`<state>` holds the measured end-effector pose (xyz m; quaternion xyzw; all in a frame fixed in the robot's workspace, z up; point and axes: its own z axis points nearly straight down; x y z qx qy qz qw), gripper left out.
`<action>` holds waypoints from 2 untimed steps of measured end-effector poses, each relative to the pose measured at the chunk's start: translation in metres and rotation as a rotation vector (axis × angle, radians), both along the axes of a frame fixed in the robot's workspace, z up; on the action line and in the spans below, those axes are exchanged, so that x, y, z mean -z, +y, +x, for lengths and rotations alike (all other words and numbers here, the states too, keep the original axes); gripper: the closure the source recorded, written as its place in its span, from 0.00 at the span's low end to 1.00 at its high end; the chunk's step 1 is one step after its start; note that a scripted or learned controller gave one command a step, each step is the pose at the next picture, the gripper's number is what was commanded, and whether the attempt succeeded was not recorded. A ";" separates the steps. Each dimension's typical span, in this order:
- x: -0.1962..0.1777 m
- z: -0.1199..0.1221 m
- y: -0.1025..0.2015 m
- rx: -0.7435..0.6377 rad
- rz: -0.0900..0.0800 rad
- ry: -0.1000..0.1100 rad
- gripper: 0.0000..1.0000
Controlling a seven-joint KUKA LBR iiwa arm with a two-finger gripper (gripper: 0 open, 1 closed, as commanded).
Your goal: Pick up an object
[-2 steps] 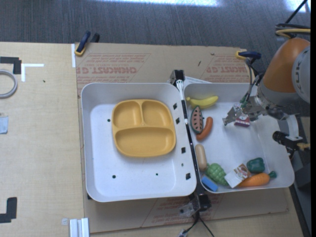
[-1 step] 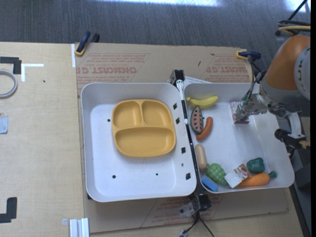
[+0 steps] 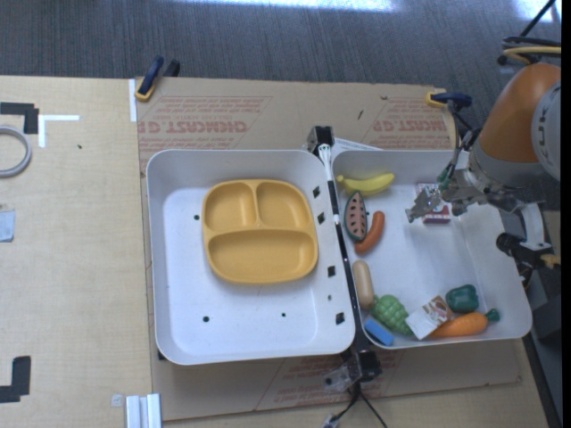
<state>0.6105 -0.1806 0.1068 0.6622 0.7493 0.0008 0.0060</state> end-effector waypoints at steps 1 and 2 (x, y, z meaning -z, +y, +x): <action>-0.010 0.001 -0.001 0.001 -0.001 -0.002 1.00; -0.010 0.001 -0.001 0.001 -0.001 -0.002 0.00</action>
